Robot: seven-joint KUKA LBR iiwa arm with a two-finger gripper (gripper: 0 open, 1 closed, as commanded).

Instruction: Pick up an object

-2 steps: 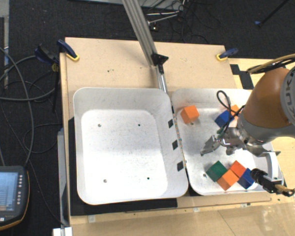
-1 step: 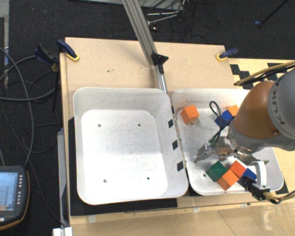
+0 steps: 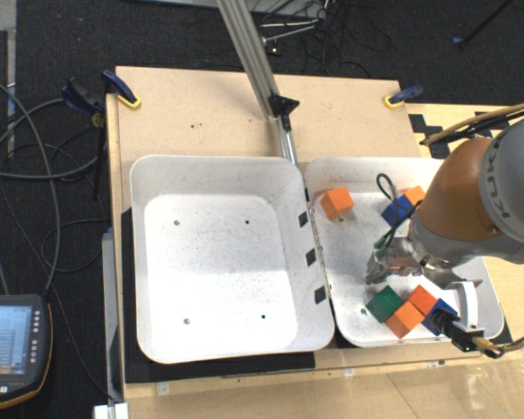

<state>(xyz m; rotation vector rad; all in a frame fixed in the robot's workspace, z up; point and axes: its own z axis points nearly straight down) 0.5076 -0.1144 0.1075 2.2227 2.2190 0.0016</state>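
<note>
My gripper [image 3: 382,267] reaches down into the right bin [image 3: 349,317], under the grey and orange wrist. A green block [image 3: 385,304] lies just below it, beside an orange block [image 3: 404,319] and a red-orange block [image 3: 423,300]. A dark blue block [image 3: 439,315] sits at their right. Another orange cube [image 3: 336,203] rests near the bin's upper left. A blue block [image 3: 397,210] and an orange piece [image 3: 413,196] lie near the arm, partly hidden by it. I see nothing between the fingers.
The left bin [image 3: 214,260] lies beside the right one. A metal pole [image 3: 253,51] slants down to the bins' shared edge. Clamps [image 3: 122,90] hold the wooden board's corners. A black cable loop [image 3: 385,184] lies in the right bin.
</note>
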